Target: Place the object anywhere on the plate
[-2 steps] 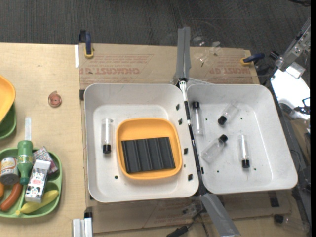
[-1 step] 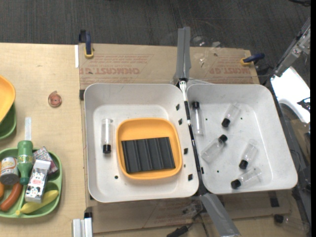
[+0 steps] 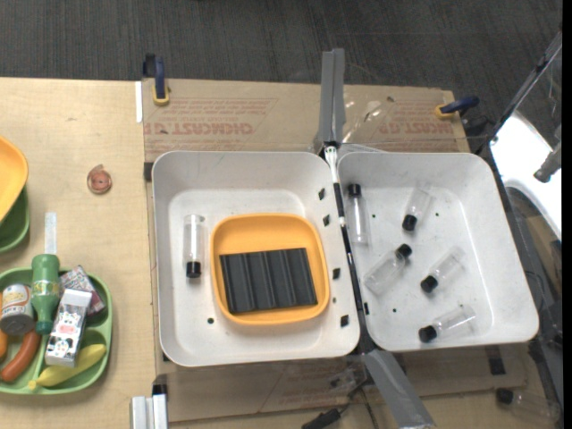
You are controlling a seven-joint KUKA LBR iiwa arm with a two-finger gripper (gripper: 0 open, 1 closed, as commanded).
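Observation:
An orange plate [image 3: 268, 231] with rounded corners sits in the middle of the left bin [image 3: 170, 186], and a black ridged slab [image 3: 269, 280] lies on it. A clear vial with a black cap [image 3: 192, 244] lies on the bin floor just left of the plate, cap toward the front. The right bin [image 3: 483, 186] holds several more clear, black-capped vials: one [image 3: 356, 213] along its left wall, the others [image 3: 442, 273] scattered across the floor.
A metal divider post [image 3: 332, 96] stands behind the seam between the bins. On the wooden bench at left are a green tray of toy food [image 3: 54, 329], an orange bowl [image 3: 11, 181] and a small pink disc [image 3: 99, 180]. Clamps [image 3: 157, 79] hold the cardboard at the back.

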